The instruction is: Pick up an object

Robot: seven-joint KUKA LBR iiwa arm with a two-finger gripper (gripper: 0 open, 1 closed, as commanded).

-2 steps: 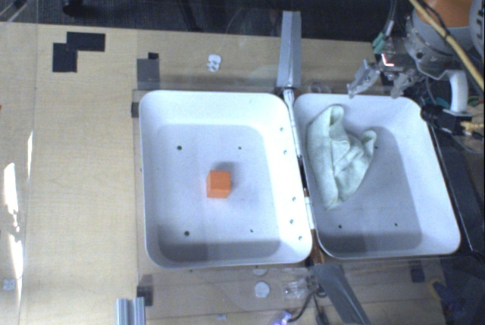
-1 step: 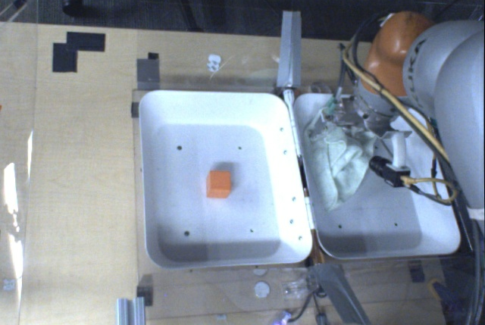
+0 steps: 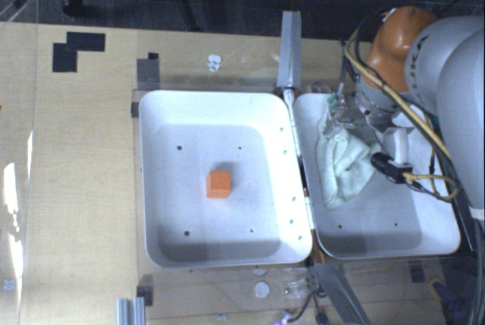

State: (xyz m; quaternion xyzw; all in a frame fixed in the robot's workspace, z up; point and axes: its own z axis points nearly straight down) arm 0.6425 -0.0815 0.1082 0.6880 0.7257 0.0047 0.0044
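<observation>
Grey and bulky, the arm (image 3: 455,73) fills the upper right of the scene, its orange band (image 3: 394,47) showing above the wrist, with yellow and black cables (image 3: 413,126) looping down its side. Taking the right bin (image 3: 394,236) as the landmark: the arm hangs over that bin's far end, and the gripper (image 3: 342,113) is lowered into the bin's far left corner, right at the top of a crumpled white cloth (image 3: 345,164). Cloth folds bunch up around the gripper's tip, so whether it is clenched on the fabric or released cannot be told. That cloth lies along the left side of the right bin, close to the wall, running from the far corner towards the middle of the floor; the near half of the bin's floor is bare white. Just left of the right bin, touching it along a shared edge, sits the left bin (image 3: 163,240). A small orange cube (image 3: 219,184) rests alone near the middle of its floor, well apart from the cloth and the gripper. Both bins stand on a pale wooden bench (image 3: 68,187).
</observation>
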